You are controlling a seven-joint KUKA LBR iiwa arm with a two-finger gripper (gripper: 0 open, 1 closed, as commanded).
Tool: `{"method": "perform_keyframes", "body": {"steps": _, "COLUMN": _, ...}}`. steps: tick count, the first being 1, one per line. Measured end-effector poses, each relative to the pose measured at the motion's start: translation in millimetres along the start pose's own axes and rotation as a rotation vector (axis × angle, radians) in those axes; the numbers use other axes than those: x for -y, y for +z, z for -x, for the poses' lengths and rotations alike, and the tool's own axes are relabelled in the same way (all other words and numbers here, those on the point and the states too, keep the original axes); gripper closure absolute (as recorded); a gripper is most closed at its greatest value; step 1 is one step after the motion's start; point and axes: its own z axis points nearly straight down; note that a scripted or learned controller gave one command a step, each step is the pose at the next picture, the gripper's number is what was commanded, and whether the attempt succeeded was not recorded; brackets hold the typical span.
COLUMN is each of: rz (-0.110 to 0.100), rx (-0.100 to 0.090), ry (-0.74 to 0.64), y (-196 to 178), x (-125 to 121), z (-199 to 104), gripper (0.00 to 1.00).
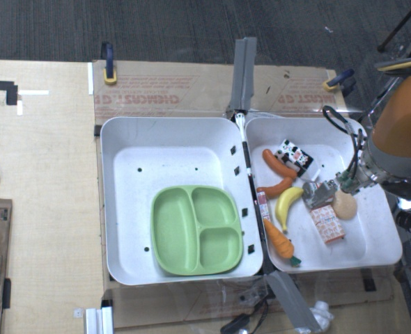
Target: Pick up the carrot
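Lying near the front-left corner of the right bin, the carrot is untouched: orange body slanting down toward the front wall, a small green tip at its lower end. By my judgement the task is barely started, since nothing of the pick itself is done. Just beside the carrot, up and to the right, the banana curves, its lower tip close to the carrot's upper end, though I cannot tell if they touch. Above the banana lie two orange-red sausages, one slanting across the other's end. Next to them sits a small black-and-white toy.

My gripper is low in the same bin, farther right, over a pink-and-white box and beside a round tan lump. Its grey fingers are blurred against the clutter, so I cannot tell whether they are spread or pressed together, and I see nothing clearly pinched between them. The banana lies between my gripper and the carrot.

What is left, as I judge it: cross over to the carrot, settle around its body, close and lift. The green divided plate in the left bin plays no part.
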Motion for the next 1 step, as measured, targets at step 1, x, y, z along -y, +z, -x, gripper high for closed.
{"method": "perform_keyframes", "body": {"steps": 1, "rz": 0.001, "rx": 0.0, "ry": -0.298, "y": 23.6, "x": 19.3, "z": -44.9, "gripper": 0.0}}
